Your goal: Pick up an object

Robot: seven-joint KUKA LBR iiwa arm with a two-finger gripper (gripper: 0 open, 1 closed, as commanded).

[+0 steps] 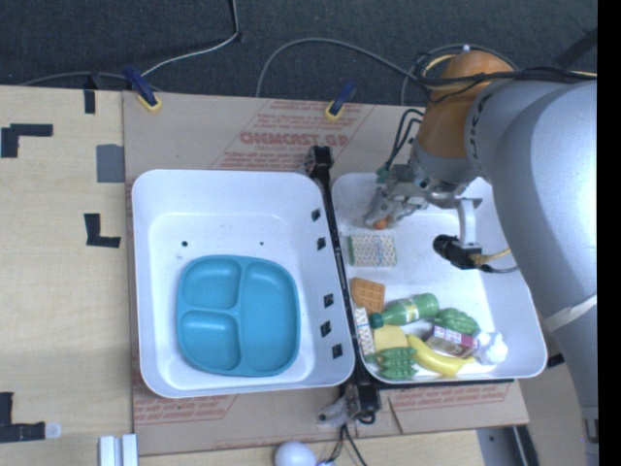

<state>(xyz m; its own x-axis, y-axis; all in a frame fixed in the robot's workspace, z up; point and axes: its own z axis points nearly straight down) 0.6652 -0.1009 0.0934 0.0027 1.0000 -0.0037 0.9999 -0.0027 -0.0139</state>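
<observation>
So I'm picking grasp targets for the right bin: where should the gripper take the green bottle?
Take the green bottle across its body, coming straight down. It lies on its side, long axis running left to right, with free floor above it in the view. The yellow block and banana crowd its lower side.

Divided plate (239, 316) in left bin (155, 202)

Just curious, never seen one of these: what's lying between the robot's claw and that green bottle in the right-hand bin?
In the camera view, a small speckled packet and an orange waffle-like piece lie between the gripper and the green bottle.
</observation>
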